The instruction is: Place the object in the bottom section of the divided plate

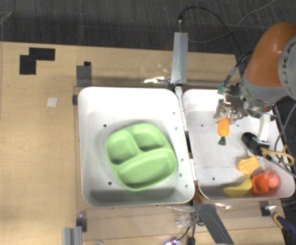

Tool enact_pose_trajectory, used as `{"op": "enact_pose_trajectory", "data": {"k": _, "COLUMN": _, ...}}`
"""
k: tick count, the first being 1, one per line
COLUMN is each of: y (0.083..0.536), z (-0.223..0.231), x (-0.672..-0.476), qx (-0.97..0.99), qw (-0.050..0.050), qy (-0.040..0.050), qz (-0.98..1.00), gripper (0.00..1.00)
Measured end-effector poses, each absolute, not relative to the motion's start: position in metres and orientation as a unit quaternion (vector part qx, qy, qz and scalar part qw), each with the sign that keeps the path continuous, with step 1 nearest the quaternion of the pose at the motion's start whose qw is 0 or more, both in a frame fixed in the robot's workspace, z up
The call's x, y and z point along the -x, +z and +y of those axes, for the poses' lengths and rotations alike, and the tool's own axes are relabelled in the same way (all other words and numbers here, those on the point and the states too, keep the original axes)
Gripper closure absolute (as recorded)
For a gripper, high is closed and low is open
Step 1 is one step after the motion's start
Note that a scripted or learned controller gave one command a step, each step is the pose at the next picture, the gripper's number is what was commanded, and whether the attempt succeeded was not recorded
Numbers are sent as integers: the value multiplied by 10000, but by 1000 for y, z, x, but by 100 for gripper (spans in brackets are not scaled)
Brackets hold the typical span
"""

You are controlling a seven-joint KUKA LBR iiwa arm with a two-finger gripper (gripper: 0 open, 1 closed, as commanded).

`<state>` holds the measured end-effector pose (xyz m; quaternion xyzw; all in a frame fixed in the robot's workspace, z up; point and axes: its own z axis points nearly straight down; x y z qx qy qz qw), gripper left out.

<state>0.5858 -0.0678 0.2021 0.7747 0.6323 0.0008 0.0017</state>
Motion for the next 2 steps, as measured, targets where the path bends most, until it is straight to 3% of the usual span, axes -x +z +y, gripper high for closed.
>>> {"op": "enact_pose_trajectory", "data": {"k": 1, "y": 184, "z": -10, "x": -528, "qx": -8066, "qw": 2, "qy": 8, "qz": 5910, "gripper": 100}}
{"op": "enact_pose_trajectory", "data": {"k": 2, "y": 224, "z": 74, "x": -509, "qx": -8442, "qw": 1, "qy": 19, "qz": 5360, "gripper": 100}}
